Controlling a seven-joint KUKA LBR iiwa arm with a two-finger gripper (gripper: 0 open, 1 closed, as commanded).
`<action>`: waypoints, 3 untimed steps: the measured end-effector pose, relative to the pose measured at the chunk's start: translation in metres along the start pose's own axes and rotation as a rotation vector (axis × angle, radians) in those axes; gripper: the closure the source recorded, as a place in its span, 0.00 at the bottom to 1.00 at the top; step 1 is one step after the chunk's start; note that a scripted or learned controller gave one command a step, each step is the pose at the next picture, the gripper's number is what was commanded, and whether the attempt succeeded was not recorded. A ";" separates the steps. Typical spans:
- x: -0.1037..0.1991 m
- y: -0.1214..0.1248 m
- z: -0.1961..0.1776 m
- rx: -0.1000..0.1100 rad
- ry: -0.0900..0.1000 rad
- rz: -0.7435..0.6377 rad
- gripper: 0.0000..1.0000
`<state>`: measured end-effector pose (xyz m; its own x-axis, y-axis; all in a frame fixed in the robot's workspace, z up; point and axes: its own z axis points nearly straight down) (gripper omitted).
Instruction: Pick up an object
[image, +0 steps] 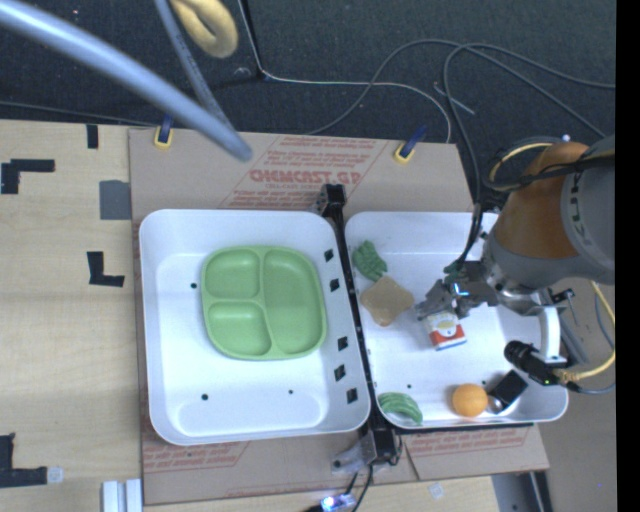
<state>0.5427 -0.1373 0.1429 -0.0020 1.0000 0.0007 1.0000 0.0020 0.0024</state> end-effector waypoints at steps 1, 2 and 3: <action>0.002 0.003 -0.042 0.000 0.000 0.000 1.00; 0.003 0.003 -0.061 0.001 0.000 0.001 1.00; 0.061 0.007 -0.065 0.003 0.002 -0.005 1.00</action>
<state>0.5490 -0.0766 0.2075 -0.0074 1.0000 0.0025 1.0000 0.0074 -0.0009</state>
